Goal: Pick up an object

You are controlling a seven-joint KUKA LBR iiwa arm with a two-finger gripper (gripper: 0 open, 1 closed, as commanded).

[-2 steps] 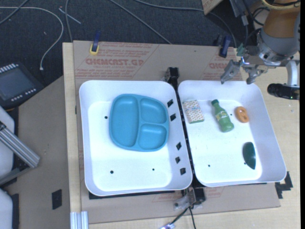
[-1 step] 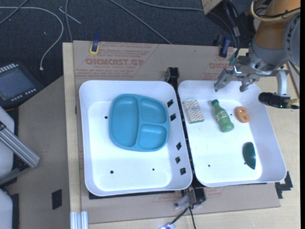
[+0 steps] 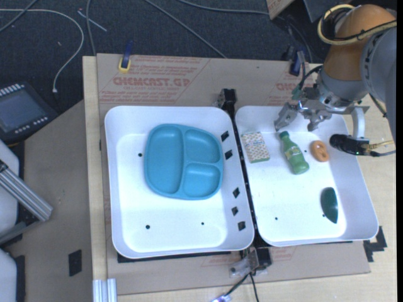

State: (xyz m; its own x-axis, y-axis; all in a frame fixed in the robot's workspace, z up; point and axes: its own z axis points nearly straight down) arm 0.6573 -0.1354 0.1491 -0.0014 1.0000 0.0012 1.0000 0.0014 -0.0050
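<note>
The gripper (image 3: 300, 114) hangs over the far end of the right bin (image 3: 352, 228), its two fingers (image 3: 284, 117) spread apart with nothing between them. Just below them lies a green bottle (image 3: 294, 153), cap toward the gripper, flat on the bin floor. Beside it to the left sits a small patterned packet (image 3: 255, 146); to the right, a little orange ring (image 3: 320, 150). Farther toward the near rim lies a dark teal piece (image 3: 329, 204), well apart from the rest. The arm (image 3: 356, 39), with its orange band, leads off to the upper right.

The left bin (image 3: 126, 219) holds a blue divided plate (image 3: 184, 161). Black clips (image 3: 228, 97) join the bins along the middle seam. Both rest on a cardboard sheet (image 3: 157, 77) printed with red lettering, on a pale bench. Beyond it the floor is dark carpet (image 3: 38, 49) strewn with white cables (image 3: 75, 24); a dark screen (image 3: 22, 109) sits at the left edge.
</note>
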